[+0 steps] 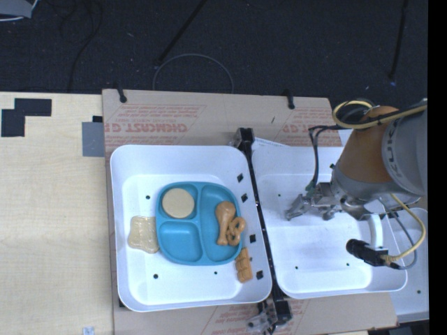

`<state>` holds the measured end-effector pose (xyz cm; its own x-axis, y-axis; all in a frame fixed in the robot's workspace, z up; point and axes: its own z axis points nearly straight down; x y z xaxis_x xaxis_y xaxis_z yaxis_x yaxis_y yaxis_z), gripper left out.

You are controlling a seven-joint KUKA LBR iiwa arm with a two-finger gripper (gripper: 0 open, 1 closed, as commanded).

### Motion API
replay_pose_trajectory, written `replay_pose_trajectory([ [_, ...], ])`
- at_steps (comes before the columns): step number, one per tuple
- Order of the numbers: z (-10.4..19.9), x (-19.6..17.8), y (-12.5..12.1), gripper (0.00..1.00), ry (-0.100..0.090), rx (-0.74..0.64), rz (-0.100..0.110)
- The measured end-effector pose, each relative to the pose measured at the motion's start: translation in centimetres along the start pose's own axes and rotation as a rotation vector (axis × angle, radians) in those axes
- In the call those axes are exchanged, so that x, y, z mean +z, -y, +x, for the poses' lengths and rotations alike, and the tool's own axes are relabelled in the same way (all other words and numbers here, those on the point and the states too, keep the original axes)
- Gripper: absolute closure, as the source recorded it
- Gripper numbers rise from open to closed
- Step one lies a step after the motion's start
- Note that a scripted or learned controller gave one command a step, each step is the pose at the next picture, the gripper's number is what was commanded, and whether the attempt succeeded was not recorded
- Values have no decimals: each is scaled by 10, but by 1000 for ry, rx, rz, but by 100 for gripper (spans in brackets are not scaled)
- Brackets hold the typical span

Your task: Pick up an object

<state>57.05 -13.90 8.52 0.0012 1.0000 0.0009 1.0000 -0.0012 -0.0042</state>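
Camera view: candidate objects lie in the left bin. A round tan disc and a twisted tan piece sit in separate compartments of the blue tray; a pale flat piece touches the tray's left edge; a small tan block lies beside the divider. All appear light and probably soft; take hold across the narrow sides. The gripper hovers over the right bin, fingers spread, nothing between them. Tray ridges and bin walls limit approach room.

2 white bins, blue tray, tan round biscuit, golden pretzel, orange-banded grey arm
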Motion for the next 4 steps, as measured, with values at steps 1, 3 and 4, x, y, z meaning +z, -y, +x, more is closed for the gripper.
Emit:
replay_pose_trajectory([
  [1, -1, -12, 0, 100, 0, 4, -1],
  [3, 1, -136, 0, 100, 2, -2, -8],
  [4, -5, -190, 9, 100, 2, -2, -7],
])
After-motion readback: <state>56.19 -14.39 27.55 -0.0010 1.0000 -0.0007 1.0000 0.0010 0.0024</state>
